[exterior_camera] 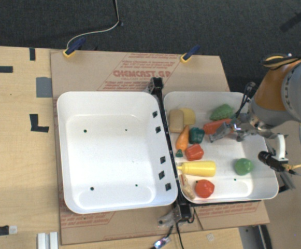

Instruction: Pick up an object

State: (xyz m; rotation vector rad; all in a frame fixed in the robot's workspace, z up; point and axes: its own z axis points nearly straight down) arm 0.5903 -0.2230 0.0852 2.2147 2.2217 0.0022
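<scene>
The right bin (259,191) holds several toy foods. A tan block (176,120), a yellow piece (188,115) and a green leafy item (221,111) lie near its far side. A red-orange piece (213,126) lies just left of my gripper (226,132), which hangs low over the bin's middle right. An orange carrot (183,137), a teal piece (196,135) and a red piece (194,152) cluster near the divider. A yellow bottle (197,168), a red ball (204,188) and a green ball (243,165) lie toward the front.
The left bin (67,139) sits beside the right one on a cardboard sheet (134,71). The arm's orange band (272,90) and grey wrist reach over the right bin's right rim. A cable (277,162) hangs by that rim.
</scene>
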